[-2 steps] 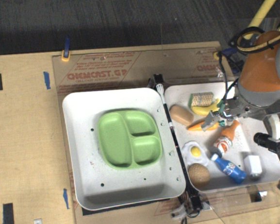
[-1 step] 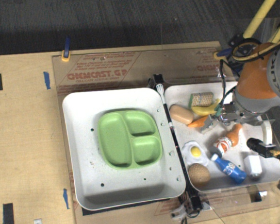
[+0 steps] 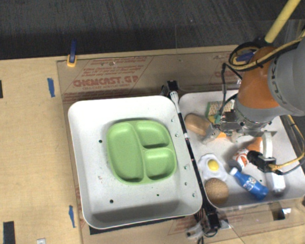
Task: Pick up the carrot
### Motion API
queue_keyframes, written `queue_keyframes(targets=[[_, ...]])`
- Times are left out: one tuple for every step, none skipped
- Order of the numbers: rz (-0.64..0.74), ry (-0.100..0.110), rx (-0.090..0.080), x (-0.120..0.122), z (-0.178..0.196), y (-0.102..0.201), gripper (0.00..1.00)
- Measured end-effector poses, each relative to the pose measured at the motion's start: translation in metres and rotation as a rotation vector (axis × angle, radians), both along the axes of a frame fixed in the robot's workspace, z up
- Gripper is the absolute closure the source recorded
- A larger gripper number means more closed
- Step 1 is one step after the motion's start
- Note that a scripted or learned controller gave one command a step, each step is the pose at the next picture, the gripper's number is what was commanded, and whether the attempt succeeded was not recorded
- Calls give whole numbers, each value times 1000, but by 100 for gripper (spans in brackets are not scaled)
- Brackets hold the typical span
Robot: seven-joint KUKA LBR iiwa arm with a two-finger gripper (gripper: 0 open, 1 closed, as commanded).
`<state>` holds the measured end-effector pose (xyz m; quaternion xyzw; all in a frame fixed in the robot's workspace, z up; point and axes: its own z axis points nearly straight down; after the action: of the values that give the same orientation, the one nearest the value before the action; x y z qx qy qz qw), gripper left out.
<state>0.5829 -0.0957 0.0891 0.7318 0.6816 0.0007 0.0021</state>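
Over the right bin [image 3: 298,183], we are lowering our gripper [image 3: 223,130] onto the carrot [image 3: 222,136], an orange scrap just beneath it beside the potato [image 3: 196,124]. We cannot tell its state. Next, we are judging, comes closing squarely and lifting.

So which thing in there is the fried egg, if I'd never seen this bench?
Look at the right-hand bin, the cluttered one under the arm. The fried egg lies near its left wall, about halfway down, just above a round brown ball. It is the only flat white piece with a yellow dot in its middle.
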Motion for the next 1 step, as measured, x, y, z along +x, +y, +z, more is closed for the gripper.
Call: queue_keyframes(targets=[[-2,-7,-7,2,12,-3,100]])
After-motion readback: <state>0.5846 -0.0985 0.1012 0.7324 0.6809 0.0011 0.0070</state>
